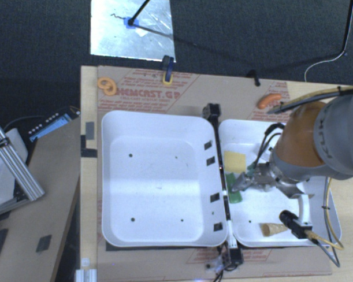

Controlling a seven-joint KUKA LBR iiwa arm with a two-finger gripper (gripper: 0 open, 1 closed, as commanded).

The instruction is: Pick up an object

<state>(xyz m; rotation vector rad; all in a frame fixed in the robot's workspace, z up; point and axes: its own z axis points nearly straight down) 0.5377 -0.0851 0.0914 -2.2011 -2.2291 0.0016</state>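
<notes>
My gripper (pixel 245 181) reaches down into the right bin (pixel 246 129) near its left wall, and the grey arm with its orange band covers much of that bin. A green object (pixel 235 194) lies right under the gripper tip, partly hidden by it; whether it is held cannot be seen. A yellow block (pixel 234 161) lies just behind the gripper against the bin's left side. A small tan wedge-shaped piece (pixel 272 229) rests near the bin's front edge.
The left bin (pixel 116 129) stands beside the right one, with a black-clipped divider wall (pixel 217 168) between them. On the cardboard behind the bins lie an orange ring (pixel 107 86), an orange sausage-shaped piece (pixel 269 101) and a yellow clamp (pixel 167 77).
</notes>
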